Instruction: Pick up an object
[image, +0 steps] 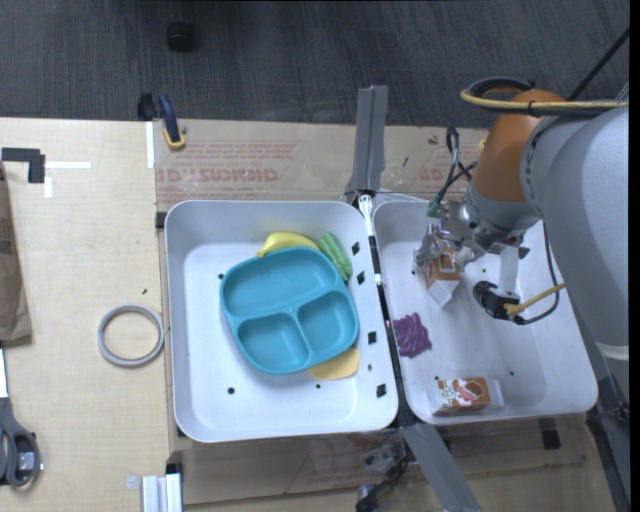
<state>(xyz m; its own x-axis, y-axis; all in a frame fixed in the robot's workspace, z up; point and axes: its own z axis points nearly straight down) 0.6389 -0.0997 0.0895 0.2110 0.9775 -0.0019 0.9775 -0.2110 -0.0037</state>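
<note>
My gripper (441, 258) is low over the back left part of the right bin (560, 400). Between its fingers I see a small brown-and-white carton (441, 282), with the fingers closed on its top. A purple bunch of grapes (411, 335) lies in front of it near the bin's left wall. At the bin's front edge lies an orange snack packet (462, 393).
The left bin (190, 380) holds a blue divided plate (290, 310), with a yellow banana (288, 241) and a green item (337, 255) behind it and a yellow piece (337, 367) under its front. A grey ring (131, 334) and scissors (15, 455) lie on the bench at the left.
</note>
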